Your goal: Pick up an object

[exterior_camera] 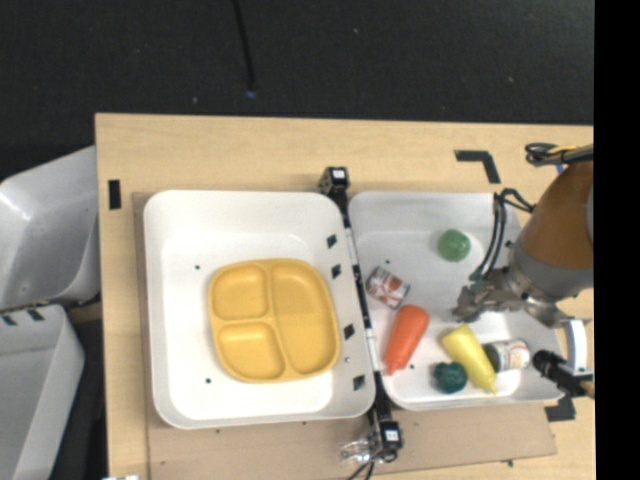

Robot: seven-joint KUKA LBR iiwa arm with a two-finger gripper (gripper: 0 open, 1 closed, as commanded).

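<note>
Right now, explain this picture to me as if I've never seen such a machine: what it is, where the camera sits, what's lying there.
One camera looks down at a slant on a wooden bench with two shallow white bins. The grey and orange shape at the right is a robot arm; its pincer hangs over the right bin, and I can't tell whether it grips anything. The left bin holds a yellow divided tray. The right bin holds a green ball, an orange carrot, a small can, a yellow banana-like toy, a dark green lump and a small bottle.
</note>
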